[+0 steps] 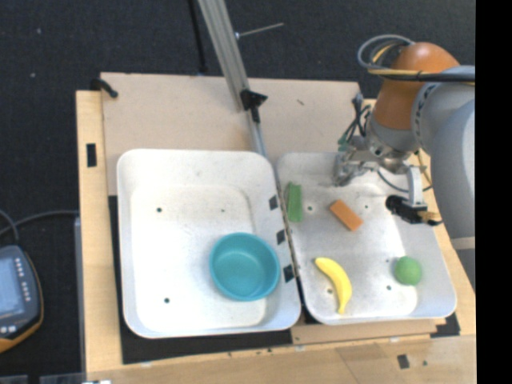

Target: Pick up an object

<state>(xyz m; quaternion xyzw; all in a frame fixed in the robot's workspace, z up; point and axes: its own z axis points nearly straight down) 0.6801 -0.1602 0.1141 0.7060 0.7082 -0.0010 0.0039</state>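
The right bin [316,166] holds an orange block [346,214], a yellow banana [335,282], a green ball [408,270] and a green oblong piece [294,202] at its left wall. A teal bowl [244,266] sits in the left bin [160,174]. My gripper [346,173] hangs over the right bin's far edge, up and slightly right of the orange block, with nothing seen between its fingers.
A slanted metal pole [228,54] rises from between the bins at the back. The arm's grey body [448,158] covers the right side of the right bin. A handheld pendant [16,294] lies off the bench at left.
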